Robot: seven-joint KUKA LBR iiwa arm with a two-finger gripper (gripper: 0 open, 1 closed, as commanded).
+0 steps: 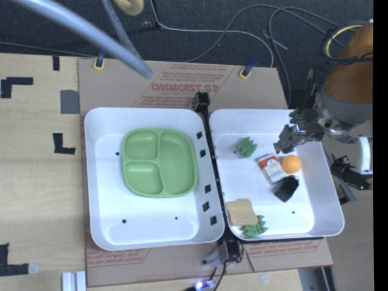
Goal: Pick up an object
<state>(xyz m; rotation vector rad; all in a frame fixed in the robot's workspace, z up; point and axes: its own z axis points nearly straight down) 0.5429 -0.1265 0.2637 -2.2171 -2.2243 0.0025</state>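
The right bin [315, 223] holds several small objects. A green broccoli-like piece [245, 146] lies near its middle. A red and white packet [270, 167] sits beside an orange ball [291, 163], with a black block [286, 188] just below them. A slice of bread [241, 211] and a green leafy piece [256, 228] lie at the front edge. My gripper [290, 136] hangs over the right bin's upper right part, just above the orange ball and the packet and apart from them. Nothing shows in its grasp.
The left bin [103, 180] holds a green divided plate [160, 162]. A black divider [209, 162] runs between the bins. Cables [254, 23] lie on the dark surface behind. The grey arm [348, 96] stands at the right.
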